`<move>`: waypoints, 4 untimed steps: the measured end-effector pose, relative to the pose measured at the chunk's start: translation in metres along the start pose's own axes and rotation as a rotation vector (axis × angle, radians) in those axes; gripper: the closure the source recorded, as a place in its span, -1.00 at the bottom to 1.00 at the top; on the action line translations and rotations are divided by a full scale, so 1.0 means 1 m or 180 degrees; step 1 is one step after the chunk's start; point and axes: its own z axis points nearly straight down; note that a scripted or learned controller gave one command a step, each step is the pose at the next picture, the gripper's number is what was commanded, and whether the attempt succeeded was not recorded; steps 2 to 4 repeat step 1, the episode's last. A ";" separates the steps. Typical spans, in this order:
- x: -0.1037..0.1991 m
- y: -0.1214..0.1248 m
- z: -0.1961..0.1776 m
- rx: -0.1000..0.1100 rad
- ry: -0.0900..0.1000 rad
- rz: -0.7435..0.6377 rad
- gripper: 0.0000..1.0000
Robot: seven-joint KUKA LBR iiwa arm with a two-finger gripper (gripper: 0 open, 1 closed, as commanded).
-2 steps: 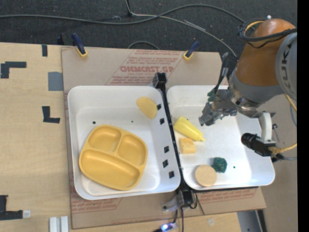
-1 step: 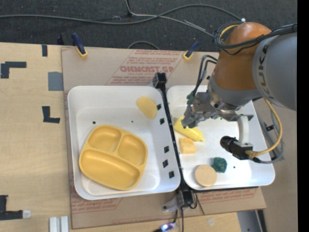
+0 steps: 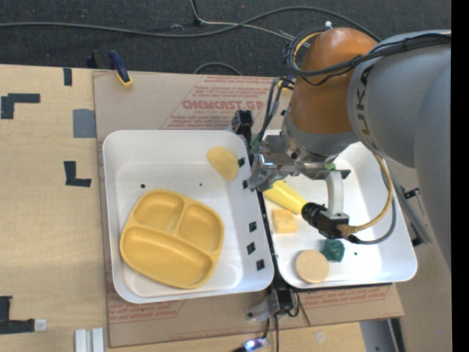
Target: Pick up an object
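Note:
My gripper (image 3: 265, 173) hangs under the orange wrist band, over the left edge of the right bin (image 3: 381, 270), near the divider between the bins. Just below it lies a yellow banana-like piece (image 3: 284, 196). A pale yellow cube (image 3: 285, 221) sits under that, a tan round disc (image 3: 313, 266) lies near the bin's front, and a small teal object (image 3: 334, 250) rests beside the disc. The arm's body hides most of the fingers.
The left bin (image 3: 117, 152) holds a yellow divided plate (image 3: 171, 237) and a pale yellow lump (image 3: 223, 162) near its far right corner. Cables and a black connector (image 3: 322, 218) trail over the right bin. Cardboard lies under both bins.

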 end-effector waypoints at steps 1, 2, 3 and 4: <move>0.052 0.004 0.005 0.0002 -0.0002 0.0002 1.00; 0.052 0.004 0.005 0.0002 -0.0002 0.0002 1.00; 0.052 0.004 0.005 0.0002 -0.0002 0.0002 1.00; 0.052 0.004 0.005 0.0002 -0.0002 0.0002 1.00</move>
